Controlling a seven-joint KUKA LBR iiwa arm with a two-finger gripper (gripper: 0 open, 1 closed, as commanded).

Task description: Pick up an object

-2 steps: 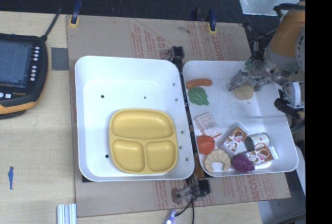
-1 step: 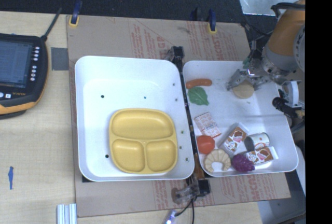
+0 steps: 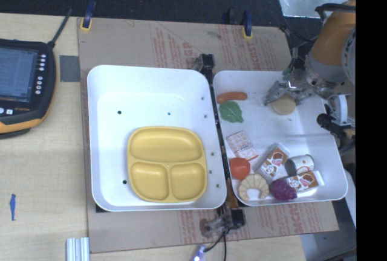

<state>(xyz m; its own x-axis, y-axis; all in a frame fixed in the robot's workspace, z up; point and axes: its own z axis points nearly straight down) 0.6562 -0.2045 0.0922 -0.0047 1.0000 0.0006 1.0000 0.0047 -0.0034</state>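
Note:
My gripper (image 3: pixel 289 94) hangs over the far part of the right bin (image 3: pixel 326 139), with the grey arm and its orange band (image 3: pixel 331 36) coming in from the right. Its fingers are spread open, and a beige round piece (image 3: pixel 283 107) lies just under and in front of them, not lifted. In the same bin lie an orange sausage (image 3: pixel 232 96), a green leaf (image 3: pixel 231 112), a red-and-white packet (image 3: pixel 241 145), a red tomato (image 3: pixel 239 167), a ridged tan shell (image 3: pixel 253 187), a purple lump (image 3: pixel 283 189) and small cartons (image 3: pixel 274 163).
The left bin (image 3: pixel 121 90) holds a yellow divided plate (image 3: pixel 167 163). A black and orange control tablet (image 3: pixel 21 84) lies on the bench at far left. Blue clamps (image 3: pixel 88 15) pin the cardboard at the back.

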